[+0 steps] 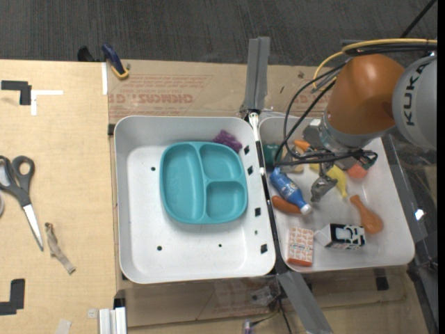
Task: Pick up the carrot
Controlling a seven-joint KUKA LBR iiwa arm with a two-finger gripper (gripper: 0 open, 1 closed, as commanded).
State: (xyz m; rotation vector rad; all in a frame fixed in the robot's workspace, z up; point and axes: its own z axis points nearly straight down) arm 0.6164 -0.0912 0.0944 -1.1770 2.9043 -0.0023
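Note:
The carrot (366, 214), an orange tapered piece, lies on the floor of the right bin (396, 252) near its right wall, thick end toward the front. My gripper (321, 187) hangs below the orange wrist band over the middle of that bin, to the left of the carrot and a little behind it, clearly apart from it. It sits next to a yellow toy (338, 177) and just right of a blue bottle (288, 189). Cables and the wrist hide the back of the bin.
In the right bin lie a red-orange piece (284, 204), a pink-patterned carton (300, 245), a black-and-white carton (346, 236) and small orange pieces (358, 172). The left bin (132, 242) holds a teal divided plate (205, 183) and a purple item (227, 140). Scissors (24, 193) lie on the bench.

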